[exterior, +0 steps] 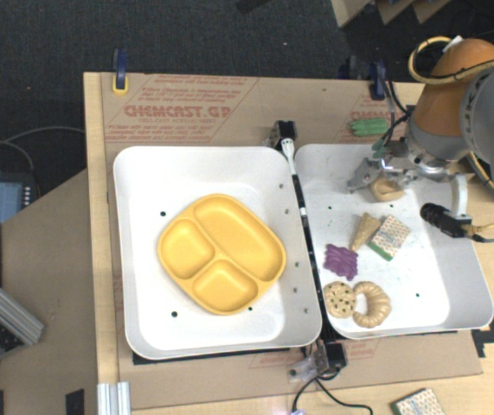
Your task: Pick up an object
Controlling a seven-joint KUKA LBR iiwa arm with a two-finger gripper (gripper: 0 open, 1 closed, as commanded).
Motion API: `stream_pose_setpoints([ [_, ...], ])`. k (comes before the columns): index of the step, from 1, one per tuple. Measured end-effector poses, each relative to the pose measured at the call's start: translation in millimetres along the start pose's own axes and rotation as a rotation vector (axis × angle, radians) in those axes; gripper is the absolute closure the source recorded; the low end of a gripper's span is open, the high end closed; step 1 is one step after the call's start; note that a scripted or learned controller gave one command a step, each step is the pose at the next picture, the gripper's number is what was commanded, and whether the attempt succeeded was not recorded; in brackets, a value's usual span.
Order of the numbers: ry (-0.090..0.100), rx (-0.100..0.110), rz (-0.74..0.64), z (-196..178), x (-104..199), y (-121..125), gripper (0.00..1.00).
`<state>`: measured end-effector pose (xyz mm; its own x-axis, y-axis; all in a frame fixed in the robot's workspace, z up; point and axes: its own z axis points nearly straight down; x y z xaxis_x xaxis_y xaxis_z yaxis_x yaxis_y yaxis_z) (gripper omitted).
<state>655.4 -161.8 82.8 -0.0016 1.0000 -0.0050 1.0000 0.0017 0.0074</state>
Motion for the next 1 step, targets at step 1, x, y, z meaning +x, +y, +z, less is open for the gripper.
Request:
stream_pose_setpoints([
  [1, -0.003, -0.008, 0.001, -18.8, -1.1, 2.5, 1.00],
])
